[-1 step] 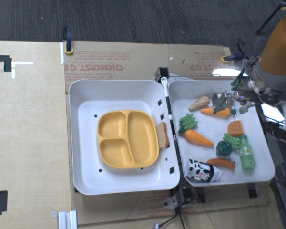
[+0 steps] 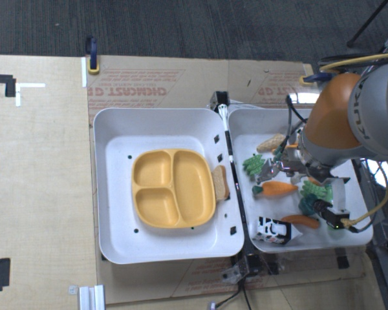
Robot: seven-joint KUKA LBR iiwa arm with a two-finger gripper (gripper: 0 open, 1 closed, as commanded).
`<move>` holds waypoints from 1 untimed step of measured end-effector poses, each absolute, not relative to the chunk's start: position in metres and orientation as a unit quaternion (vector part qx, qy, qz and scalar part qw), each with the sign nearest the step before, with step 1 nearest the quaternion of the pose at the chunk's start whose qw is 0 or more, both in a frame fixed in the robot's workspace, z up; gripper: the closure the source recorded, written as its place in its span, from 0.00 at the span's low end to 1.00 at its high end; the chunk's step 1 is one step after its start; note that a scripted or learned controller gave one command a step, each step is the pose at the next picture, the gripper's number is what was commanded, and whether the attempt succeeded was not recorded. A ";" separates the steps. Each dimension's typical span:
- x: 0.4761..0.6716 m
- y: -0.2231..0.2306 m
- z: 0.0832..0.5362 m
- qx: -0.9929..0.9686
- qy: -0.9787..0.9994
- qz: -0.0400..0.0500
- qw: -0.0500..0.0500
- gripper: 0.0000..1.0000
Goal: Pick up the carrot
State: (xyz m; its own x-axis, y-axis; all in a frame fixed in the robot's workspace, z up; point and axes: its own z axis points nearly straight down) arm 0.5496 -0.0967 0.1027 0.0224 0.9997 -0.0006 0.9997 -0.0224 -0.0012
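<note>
The carrot [image 2: 276,188] is seen lying flat in the right bin [image 2: 246,148], near the middle of that bin's floor. Its long axis runs roughly parallel to the counter's [image 2: 39,173] front edge, with the thick orange end toward the right edge and the tapered tip toward the left bin [image 2: 110,237]. A leafy green top [image 2: 315,190] is seen at its right end.

The pincer [image 2: 272,170] is held just above the carrot's left half, near a green leafy piece [image 2: 253,165]. Whether its fingers are wide or narrow cannot be told, and nothing is seen gripped between them.

Two white bins are counted. In the left bin, one yellow three-part plate [image 2: 174,188] and one slice of bread [image 2: 220,183] at the plate's right rim are found. In the right bin are counted one carrot, one pale bread roll [image 2: 270,143] toward the back, a second orange piece [image 2: 300,221] toward the front, and one black-and-white packet [image 2: 273,230] at the front left corner.
</note>
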 end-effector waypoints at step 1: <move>0.543 -0.147 0.092 -0.742 -0.670 0.001 0.000 0.00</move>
State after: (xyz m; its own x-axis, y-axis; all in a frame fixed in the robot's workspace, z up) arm 0.5430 -0.1465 0.0917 0.1021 0.9948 -0.0008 0.9948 -0.1021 -0.0011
